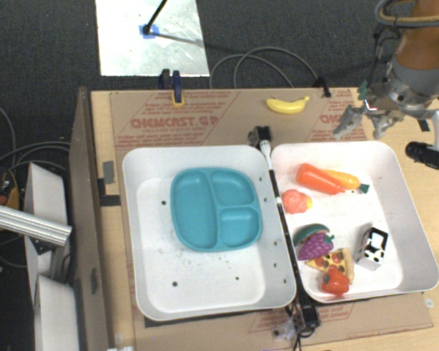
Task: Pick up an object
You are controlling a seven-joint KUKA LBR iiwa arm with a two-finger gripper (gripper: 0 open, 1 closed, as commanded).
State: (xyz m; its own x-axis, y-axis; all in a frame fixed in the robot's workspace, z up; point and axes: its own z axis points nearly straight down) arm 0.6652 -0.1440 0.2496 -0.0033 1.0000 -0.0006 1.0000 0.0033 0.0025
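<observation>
A robotics lab: loose cables trail over dark carpet past the surface's far edge.

Fixed overhead camera, slanted onto bins

So the tabletop is light wood with a big sheet of printed cardboard on it. Two white bins sit side by side on the cardboard, left bin and right bin, edges touching. A yellow banana lies on the cardboard just behind the right bin.
</observation>
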